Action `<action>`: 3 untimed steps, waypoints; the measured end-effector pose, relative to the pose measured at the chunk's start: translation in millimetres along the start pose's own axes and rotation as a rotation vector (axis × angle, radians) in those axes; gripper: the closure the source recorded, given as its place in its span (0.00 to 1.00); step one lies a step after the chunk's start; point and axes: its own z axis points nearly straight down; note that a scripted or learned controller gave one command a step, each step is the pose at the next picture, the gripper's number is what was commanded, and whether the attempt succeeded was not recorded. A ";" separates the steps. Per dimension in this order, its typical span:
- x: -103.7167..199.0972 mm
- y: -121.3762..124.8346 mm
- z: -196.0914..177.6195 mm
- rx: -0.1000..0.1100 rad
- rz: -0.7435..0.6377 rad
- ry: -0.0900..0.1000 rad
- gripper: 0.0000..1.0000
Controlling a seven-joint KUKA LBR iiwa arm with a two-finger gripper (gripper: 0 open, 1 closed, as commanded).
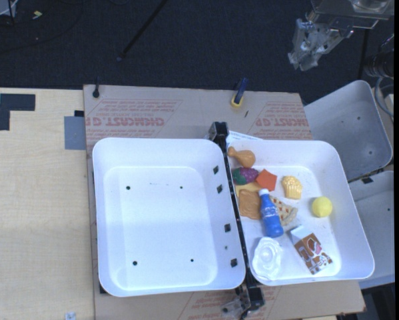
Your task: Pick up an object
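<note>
The right bin (346, 179) holds several small objects: a drumstick toy (242, 157), a purple and green piece (246, 175), an orange block (266, 179), a yellow fries toy (292, 187), a yellow ball (322, 207), a blue bottle (270, 214), a flat tan piece (250, 205), a white crumpled item (268, 257) and a brown packet (312, 251). My gripper (308, 47) hangs high at the upper right, over the dark floor beyond the bench and far from the bins. Nothing is seen in it.
The left bin (106, 179) sits beside the right one on a cardboard sheet (152, 115). A blue and yellow clamp (239, 93) stands at the sheet's far edge. A grey panel (359, 125) lies to the right of the bins.
</note>
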 end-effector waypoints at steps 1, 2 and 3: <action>-175.4 9.5 0.7 0.000 0.006 -0.001 1.00; -50.9 -14.0 87.6 0.008 -0.015 0.007 1.00; -39.2 -57.5 -6.4 -0.007 -0.009 0.003 1.00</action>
